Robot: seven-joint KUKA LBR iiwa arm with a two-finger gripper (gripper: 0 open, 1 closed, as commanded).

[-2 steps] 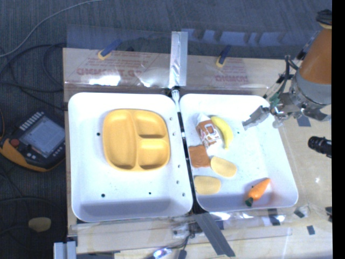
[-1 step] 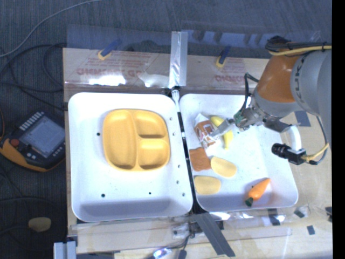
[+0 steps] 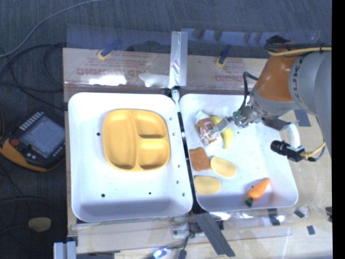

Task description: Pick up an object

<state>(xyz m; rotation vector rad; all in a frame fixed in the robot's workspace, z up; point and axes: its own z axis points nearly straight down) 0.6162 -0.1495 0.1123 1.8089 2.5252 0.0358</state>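
My gripper (image 3: pixel 222 125) reaches down into the right bin (image 3: pixel 280 169) from the right, low over its upper left part. Its tip sits between an orange and white snack packet (image 3: pixel 205 129) and a small yellow piece (image 3: pixel 228 138), close to both; whether it touches either is unclear. Lower in the same bin lie a brown toast slice (image 3: pixel 199 159), a pale yellow oval (image 3: pixel 223 167), a second yellow oval (image 3: pixel 207 185) and an orange carrot (image 3: pixel 259 190).
The left bin (image 3: pixel 86 188) holds a yellow divided tray (image 3: pixel 136 138). A metal divider strip (image 3: pixel 178 53) stands behind the seam between the bins. A black fitting on the arm (image 3: pixel 285 148) hangs over the right bin's right side.
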